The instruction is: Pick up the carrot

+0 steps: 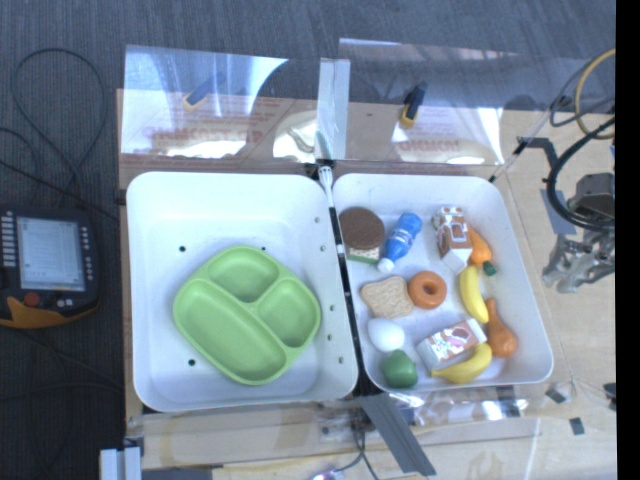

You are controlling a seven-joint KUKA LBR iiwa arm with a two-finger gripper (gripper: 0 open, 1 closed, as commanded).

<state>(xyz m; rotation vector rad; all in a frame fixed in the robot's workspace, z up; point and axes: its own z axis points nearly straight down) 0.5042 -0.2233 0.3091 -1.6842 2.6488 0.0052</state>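
Here carrot (pixel 500 334) wedged between banana (pixel 472 294) and bin wall (pixel 528 308).

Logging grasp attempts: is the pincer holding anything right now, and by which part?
Nothing is held. The pincer sits outside the right bin, beyond its right wall, apart from the carrot lying inside.

This was a robotics lab rather than a home. A wooden bench (pixel 560 268) carried two white bins (pixel 150 268) with clear plastic guards (pixel 230 78) along their far edges. A teach pendant (pixel 45 263) and loose cables (pixel 60 158) lay on grey carpet (pixel 300 3).
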